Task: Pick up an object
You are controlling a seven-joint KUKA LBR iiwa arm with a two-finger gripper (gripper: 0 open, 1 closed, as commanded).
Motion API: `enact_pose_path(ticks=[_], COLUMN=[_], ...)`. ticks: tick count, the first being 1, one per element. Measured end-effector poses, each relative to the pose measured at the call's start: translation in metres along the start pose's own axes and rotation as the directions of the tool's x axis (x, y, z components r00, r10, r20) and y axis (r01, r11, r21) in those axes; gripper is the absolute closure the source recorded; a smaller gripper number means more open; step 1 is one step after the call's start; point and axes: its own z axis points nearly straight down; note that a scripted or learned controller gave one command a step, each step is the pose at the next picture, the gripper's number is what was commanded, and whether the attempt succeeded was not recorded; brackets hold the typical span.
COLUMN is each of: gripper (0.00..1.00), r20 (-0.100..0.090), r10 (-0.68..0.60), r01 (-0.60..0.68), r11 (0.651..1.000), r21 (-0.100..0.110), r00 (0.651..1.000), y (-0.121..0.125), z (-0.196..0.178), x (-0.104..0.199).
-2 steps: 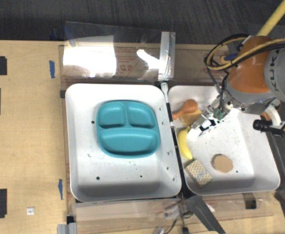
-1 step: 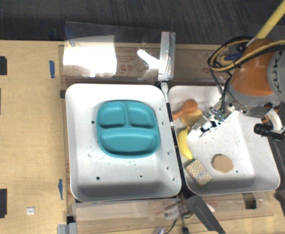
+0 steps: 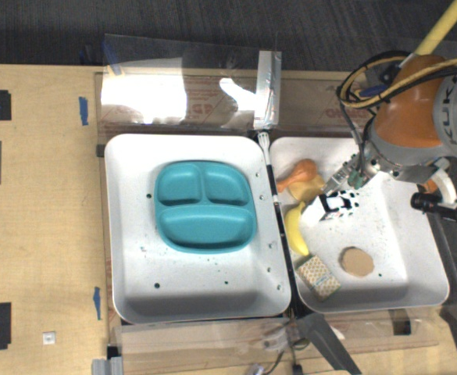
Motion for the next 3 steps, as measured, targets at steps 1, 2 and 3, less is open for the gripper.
enact_pose_path(ticks=[1, 2, 3], gripper=[1.00, 0.00, 0.00], r20=[-0.042, -0.047, -0.035], r10=[-0.097, -0.096, 0.013], r01=[0.099, 0.098, -0.011], r11=[0.994, 0.994, 0.999], r21=[0.037, 0.043, 0.041], r00=[0.994, 0.994, 0.999], y=[0.007, 0.004, -0.015], z=[-0.087, -0.084, -0.007], x=[0.063, 0.063, 0.033])
